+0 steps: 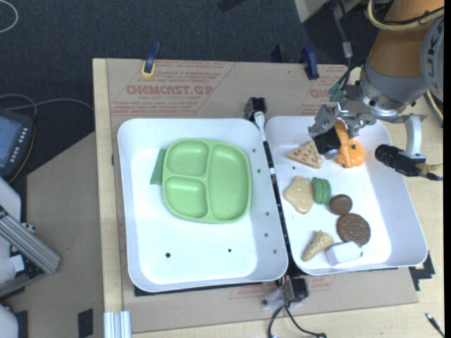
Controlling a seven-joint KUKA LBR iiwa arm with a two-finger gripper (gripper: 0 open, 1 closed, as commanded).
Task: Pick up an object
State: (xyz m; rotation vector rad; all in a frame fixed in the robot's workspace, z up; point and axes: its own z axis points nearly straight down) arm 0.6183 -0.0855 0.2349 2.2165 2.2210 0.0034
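The tool (pixel 331 134) hangs over the right bin (pixel 402 210) beside an orange toy (pixel 350 153); its spread cannot be told

Smooth glossy white plastic bins (pixel 134 210), matt green plastic divided plate (pixel 208 180), brown cardboard-like bench sheet (pixel 204 90) printed in red, glossy orange toy (pixel 350 153), metallic grey wrist (pixel 384 94)

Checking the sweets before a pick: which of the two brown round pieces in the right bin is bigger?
The brown cookie nearer the bin's front edge is bigger; the smaller brown piece sits just above it, beside the green piece.
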